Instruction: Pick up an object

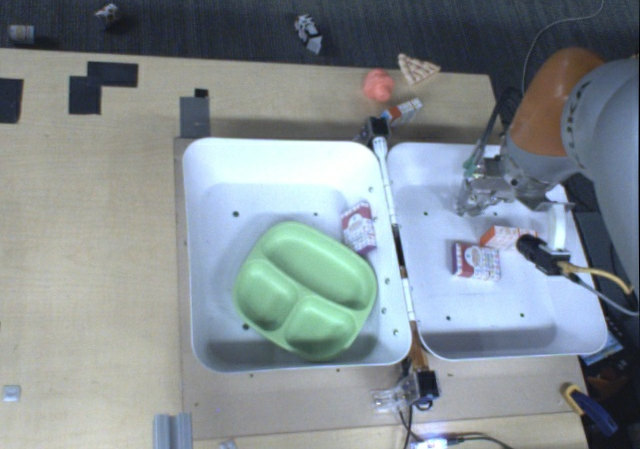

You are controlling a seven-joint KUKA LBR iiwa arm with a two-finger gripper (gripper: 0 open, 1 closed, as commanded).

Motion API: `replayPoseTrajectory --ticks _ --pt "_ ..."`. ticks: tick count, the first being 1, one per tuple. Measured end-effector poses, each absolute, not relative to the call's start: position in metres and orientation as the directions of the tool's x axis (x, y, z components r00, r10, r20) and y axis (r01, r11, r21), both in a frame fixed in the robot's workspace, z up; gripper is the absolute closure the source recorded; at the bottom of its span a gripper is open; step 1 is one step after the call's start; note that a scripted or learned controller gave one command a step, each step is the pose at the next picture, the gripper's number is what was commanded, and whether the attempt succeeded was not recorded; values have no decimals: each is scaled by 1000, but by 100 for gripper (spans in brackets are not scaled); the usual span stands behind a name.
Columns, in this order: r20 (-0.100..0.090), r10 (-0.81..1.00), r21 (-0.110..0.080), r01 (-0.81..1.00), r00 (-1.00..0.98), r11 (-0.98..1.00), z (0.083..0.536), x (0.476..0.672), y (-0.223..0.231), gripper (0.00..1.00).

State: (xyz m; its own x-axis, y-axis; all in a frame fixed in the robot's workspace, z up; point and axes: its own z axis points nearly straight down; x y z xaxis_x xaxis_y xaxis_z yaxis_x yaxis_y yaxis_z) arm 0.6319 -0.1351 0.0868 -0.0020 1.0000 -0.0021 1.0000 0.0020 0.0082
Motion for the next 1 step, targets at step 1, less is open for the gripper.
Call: replayPoseTrajectory --ticks 1 --pt "-1 1000 4 1000 -3 3 85 631 -134 0"
